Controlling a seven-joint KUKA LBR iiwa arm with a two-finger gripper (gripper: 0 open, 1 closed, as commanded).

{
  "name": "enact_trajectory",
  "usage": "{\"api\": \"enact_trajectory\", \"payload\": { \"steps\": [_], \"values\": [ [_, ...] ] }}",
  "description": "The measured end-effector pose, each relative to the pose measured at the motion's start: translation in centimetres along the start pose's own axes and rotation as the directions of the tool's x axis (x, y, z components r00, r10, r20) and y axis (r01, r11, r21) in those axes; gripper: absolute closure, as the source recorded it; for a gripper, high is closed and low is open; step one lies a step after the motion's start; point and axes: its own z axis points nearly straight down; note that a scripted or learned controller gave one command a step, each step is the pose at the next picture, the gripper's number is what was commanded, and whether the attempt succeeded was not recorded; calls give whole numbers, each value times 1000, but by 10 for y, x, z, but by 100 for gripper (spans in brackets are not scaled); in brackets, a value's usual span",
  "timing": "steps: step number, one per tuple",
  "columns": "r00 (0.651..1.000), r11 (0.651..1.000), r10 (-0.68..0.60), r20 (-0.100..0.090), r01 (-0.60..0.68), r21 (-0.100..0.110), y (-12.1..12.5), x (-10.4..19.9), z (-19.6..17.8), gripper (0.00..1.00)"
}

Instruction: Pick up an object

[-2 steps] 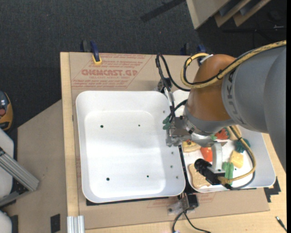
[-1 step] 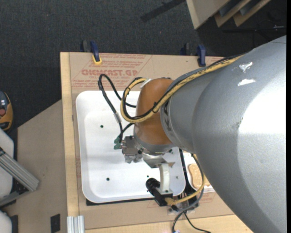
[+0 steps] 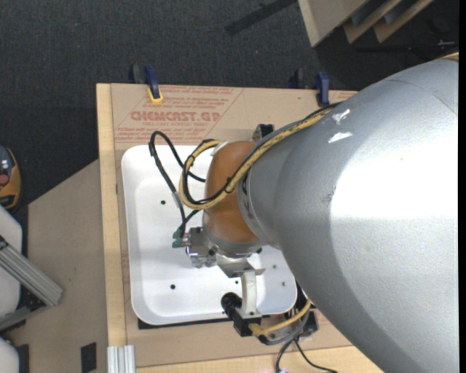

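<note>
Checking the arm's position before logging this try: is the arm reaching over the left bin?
Yes, the arm comes in from the right and its orange band hangs above the left bin.

Dark grey carpet floor (image 3: 73, 44) fills the picture from nine round to twelve o'clock. A pale wooden bench (image 3: 111, 218) sits at centre, its brown printed backboard (image 3: 175, 113) held by two blue clamps (image 3: 151, 76) toward twelve. At one o'clock lie light wooden boards (image 3: 364, 22). Aluminium framing (image 3: 29, 273) angles in at eight o'clock.
</note>
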Motion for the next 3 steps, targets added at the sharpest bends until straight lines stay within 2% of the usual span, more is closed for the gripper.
{"api": "enact_trajectory", "payload": {
  "steps": [1, 2, 3],
  "values": [
    [1000, 1000, -5, -11, 5, -24, 2, 37, -185, 100],
    [1000, 1000, -2, -1, 2, -8, 0, 35, -185, 100],
    [1000, 1000, 0, -3, 0, -19, 80, 39, -245, 100]
  ]
}}
